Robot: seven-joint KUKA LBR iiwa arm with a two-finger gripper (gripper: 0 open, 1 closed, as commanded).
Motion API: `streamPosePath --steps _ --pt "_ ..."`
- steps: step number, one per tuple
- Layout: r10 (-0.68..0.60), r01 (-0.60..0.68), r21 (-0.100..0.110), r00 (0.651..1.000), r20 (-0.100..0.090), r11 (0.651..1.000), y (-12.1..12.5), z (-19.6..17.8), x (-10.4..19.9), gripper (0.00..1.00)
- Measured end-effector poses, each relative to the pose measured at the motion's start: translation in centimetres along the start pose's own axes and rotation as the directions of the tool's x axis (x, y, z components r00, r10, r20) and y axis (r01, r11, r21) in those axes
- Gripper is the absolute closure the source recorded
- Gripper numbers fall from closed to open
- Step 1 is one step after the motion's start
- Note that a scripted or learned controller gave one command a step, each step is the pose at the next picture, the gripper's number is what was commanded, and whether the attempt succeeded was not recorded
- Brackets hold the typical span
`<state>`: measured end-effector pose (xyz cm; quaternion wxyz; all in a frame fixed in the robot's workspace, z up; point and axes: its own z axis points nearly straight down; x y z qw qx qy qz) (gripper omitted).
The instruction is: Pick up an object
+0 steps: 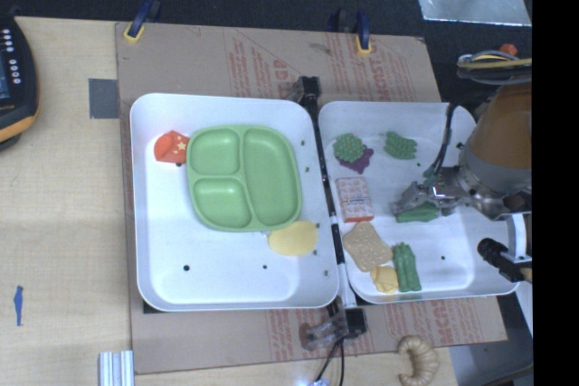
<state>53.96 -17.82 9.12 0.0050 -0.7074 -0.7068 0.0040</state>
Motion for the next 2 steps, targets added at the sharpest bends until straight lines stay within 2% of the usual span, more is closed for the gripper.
streamPosePath --steps 1,2 --pt "-0.007 0.007 -0.008 1.0 0.002 1.0 0.6 -1.2 0.1 1.0" --pt "-0.012 0.012 -0.013 1.0 0.002 1.0 6.0 -0.6 4.3 1.0"
